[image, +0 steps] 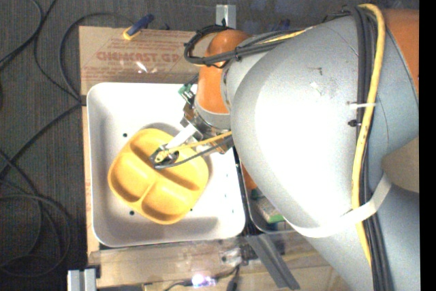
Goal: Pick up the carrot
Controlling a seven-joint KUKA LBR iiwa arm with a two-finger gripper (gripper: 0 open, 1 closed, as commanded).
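Can't make out a carrot for sure; the orange sliver (248, 180) by the left white plastic bin (102, 105)'s right wall might be it. The tool (165, 157) sits over the yellow sectioned plastic dish (146, 180), mid-bin; can't tell its state. I'd lift clear, re-aim right. Dark carpet, loose cables around the bench.

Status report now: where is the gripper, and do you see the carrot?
Gripper down over yellow divided plate in left bin. No carrot identified. Arm covers right bin.
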